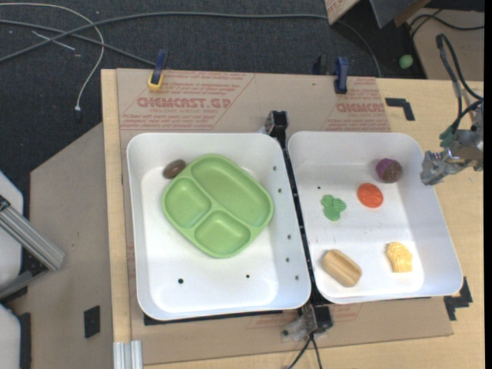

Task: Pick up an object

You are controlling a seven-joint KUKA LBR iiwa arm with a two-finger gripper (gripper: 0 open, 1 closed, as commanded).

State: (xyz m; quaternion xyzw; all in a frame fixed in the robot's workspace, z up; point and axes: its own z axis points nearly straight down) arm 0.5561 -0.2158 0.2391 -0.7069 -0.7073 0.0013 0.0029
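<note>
While the end effector (435, 167), grip state unclear, hovers beside it, the purple object (389, 170) looks round.

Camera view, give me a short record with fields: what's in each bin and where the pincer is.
left bin: green divided plate, tilted; small brown object touching the plate's far left edge
right bin: purple item at far right; orange-red item just nearer; green leafy piece left of it; tan bread roll at near left; yellow corn-like piece at near right
pincer: at the right bin's far right rim, beside the purple item; holds nothing visible
task state: no object lifted yet
</note>
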